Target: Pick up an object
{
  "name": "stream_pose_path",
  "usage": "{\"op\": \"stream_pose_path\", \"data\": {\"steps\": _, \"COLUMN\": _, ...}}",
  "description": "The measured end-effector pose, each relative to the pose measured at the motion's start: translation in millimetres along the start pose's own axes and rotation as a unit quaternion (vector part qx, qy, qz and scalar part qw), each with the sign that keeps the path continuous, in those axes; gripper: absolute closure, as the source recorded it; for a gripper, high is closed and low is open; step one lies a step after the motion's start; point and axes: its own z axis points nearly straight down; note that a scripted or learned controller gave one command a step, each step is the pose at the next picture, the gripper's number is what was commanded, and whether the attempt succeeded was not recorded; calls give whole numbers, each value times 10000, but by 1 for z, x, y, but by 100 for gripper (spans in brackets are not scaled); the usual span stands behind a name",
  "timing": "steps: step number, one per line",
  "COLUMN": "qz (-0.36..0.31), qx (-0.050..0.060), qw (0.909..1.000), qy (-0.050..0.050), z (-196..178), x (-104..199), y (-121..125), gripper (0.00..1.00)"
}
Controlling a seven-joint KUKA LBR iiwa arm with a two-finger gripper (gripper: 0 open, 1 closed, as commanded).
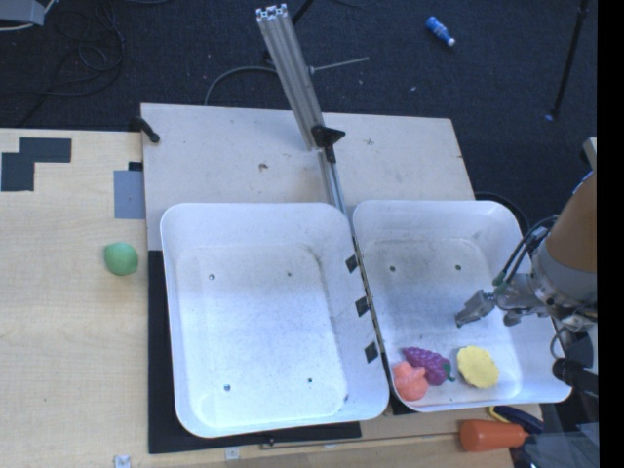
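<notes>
1. Yellow, round and flattish, one object (478, 367) lies at the near edge of the right bin (439, 224), close to its near right corner.
2. Just left of it sits a purple bunch of toy grapes (427, 361), and touching that, further left, an orange-pink lump (410, 381) in the bin's near left corner.
3. The gripper (475, 309) is over the right part of the same bin, a little beyond the yellow object and apart from it; its tip points left.
4. Whether it is spread or closed cannot be told at this size, and nothing can be seen caught in it.
5. Behind it the grey arm (570, 261) comes in from the right, with dark cables looping beside the wrist.
6. The left bin (195, 224) lies alongside, the two rims meeting at a row of small black clips (362, 305).
7. A metal rail (297, 76) slants away from the join toward the far side.
8. Near the right bin, outside its near rim, rests an orange toy carrot (492, 435).
9. Well off to the left, a green ball (121, 258) sits on the pale wooden bench (58, 339).
10. Far across the dark floor lies a small blue object (441, 31).
</notes>
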Motion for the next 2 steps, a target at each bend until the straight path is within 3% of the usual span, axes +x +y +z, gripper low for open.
{"op": "stream_pose_path", "data": {"steps": 1, "qz": 3, "qx": -25, "qw": 10000, "qy": -9, "z": 50, "x": 0, "y": 0, "gripper": 0}}
{"op": "stream_pose_path", "data": {"steps": 2, "qz": 13, "qx": -40, "qw": 10000, "qy": -12, "z": 38, "x": -1, "y": 1, "gripper": 100}}
